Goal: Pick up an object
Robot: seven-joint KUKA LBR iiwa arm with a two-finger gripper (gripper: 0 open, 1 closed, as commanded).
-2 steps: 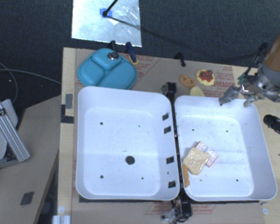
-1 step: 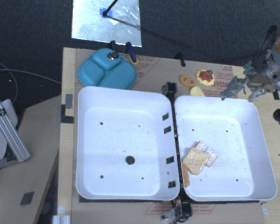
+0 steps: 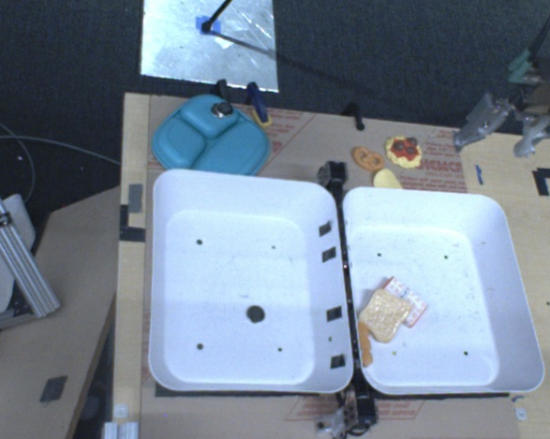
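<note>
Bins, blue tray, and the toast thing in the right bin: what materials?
White bins: likely moulded plastic, smooth with a soft sheen and rounded rims. Blue tray: probably plastic too, glossy, with moulded compartments. Toast piece: looks like toy food, tan and matte; foam or plastic, cannot tell which.

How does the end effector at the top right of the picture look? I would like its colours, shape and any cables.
The end effector is pale grey metal with two short fingers that splay outward from a compact body. Above the body sits a small teal-green part, and thin dark cables run upward from it. The picture is too blurred there to read any markings.
</note>
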